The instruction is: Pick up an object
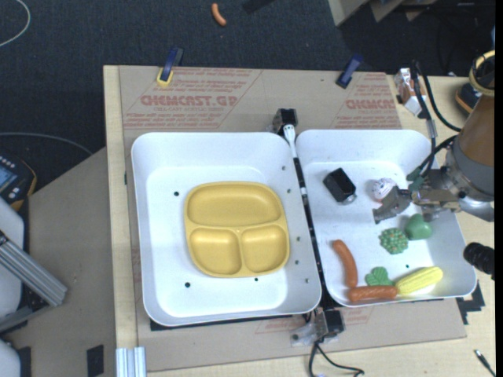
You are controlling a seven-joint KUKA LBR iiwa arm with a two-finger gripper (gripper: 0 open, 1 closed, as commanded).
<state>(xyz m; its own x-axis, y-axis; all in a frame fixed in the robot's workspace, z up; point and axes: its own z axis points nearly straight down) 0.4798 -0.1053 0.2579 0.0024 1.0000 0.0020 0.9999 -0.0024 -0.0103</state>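
The right bin [361, 142] holds several small items. A black block [339, 184] lies at its back left and a small white and pink piece [382, 188] sits beside it. Further forward are a green broccoli floret [394, 241], a rounded green piece [419, 228], a yellow corn cob [420, 280], a small green leafy piece [378, 276] and two orange-red sausages [345, 261] [372, 293]. My gripper [402, 193] hangs over the right half of this bin, between the white piece and the rounded green piece. It stands open with nothing between its fingers.
The left bin [149, 210] carries a yellow three-compartment tray [236, 228] in its middle. A black clamp [286, 120] sits at the back where the two bins meet. The arm's grey body [475, 163] comes in over the right bin's right edge.
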